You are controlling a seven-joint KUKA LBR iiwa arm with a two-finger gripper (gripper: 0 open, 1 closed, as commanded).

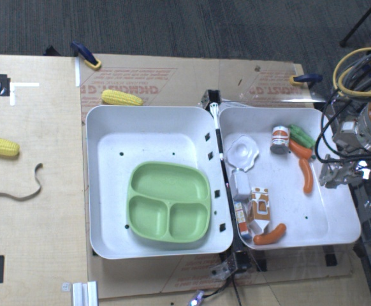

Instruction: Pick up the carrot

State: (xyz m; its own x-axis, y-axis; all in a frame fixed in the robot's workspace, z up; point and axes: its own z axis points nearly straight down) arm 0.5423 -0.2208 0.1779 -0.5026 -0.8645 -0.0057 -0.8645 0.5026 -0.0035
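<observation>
In the right bin [338, 231], near its right wall, the carrot [298, 143] lies just beside a small can [279, 139]. The gripper [338, 174] hangs at that wall; its opening cannot be told.

camera view: fixed overhead | slanted down | both bins [102, 190] framed

Bench [32, 234]: two white bins [102, 190], two corn cobs [121, 97].
</observation>
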